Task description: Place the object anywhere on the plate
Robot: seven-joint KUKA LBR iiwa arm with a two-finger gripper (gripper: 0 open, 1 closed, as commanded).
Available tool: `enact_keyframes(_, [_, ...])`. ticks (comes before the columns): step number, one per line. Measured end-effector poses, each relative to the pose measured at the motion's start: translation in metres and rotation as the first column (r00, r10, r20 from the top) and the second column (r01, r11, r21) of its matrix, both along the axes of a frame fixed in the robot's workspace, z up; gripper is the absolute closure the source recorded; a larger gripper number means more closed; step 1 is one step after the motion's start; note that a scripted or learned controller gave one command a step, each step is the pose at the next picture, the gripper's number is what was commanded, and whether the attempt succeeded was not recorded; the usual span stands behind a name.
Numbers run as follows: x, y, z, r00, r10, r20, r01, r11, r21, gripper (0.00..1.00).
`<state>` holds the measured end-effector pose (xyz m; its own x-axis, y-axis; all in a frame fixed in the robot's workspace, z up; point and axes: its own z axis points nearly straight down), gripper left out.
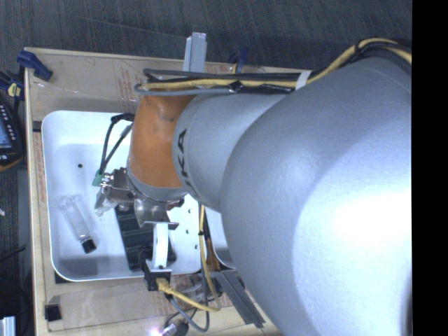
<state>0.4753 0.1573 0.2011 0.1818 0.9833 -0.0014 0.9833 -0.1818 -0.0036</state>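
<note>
**Arm over the left bin**

Camera view: the grey arm [308, 187] covers most of the wooden bench [84, 303], set on dark carpet [210, 12]. The gripper [140, 240] hangs over the white bin [52, 159]; its grip cannot be told. A clear tube [75, 221] lies just beside it, on the bin floor.

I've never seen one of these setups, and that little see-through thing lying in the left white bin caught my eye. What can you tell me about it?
It looks like a small clear plastic tube with a dark cap or tip at its lower end. It lies flat on the floor of the left bin, slanting from upper left to lower right, near the bin's left wall. Nothing seems to touch it; the gripper sits just to its right, apart from it. Finer detail is too blurred to tell.
</note>
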Motion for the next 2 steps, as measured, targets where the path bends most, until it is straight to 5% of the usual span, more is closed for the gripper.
enact_keyframes(1, [-0.001, 0.062, -0.027, 0.995, -0.104, -0.001, 0.104, 0.995, -0.001, 0.0])
enact_keyframes(2, [0.015, 0.017, -0.024, 0.65, -0.76, -0.001, 0.76, 0.65, -0.003, 0.0])
